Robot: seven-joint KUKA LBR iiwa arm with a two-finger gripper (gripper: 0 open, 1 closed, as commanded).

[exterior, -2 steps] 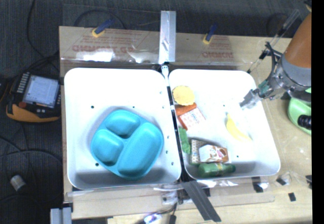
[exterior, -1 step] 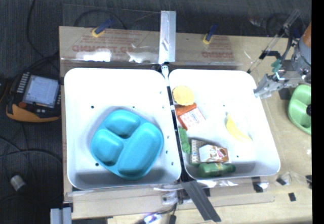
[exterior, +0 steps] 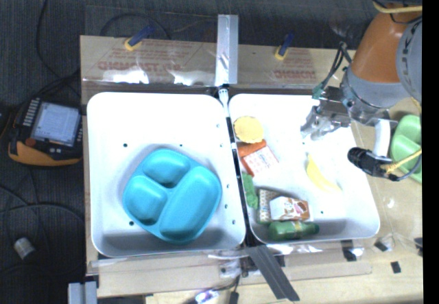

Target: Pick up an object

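We see the jaws (exterior: 317, 124) slightly apart, gripping nothing, poised above the right bin (exterior: 363, 224) near its upper right corner. Just below lies the banana (exterior: 317, 173); carton (exterior: 258, 157) and box (exterior: 287, 208) print unreadable.

Around the bench, off the bins

A handheld pendant (exterior: 49, 132) with a lit screen lies on dark carpet left of the bench; cardboard backing (exterior: 158, 59) carries two blue-and-yellow clamps (exterior: 139, 38), a metal bracket (exterior: 227, 49) standing between.
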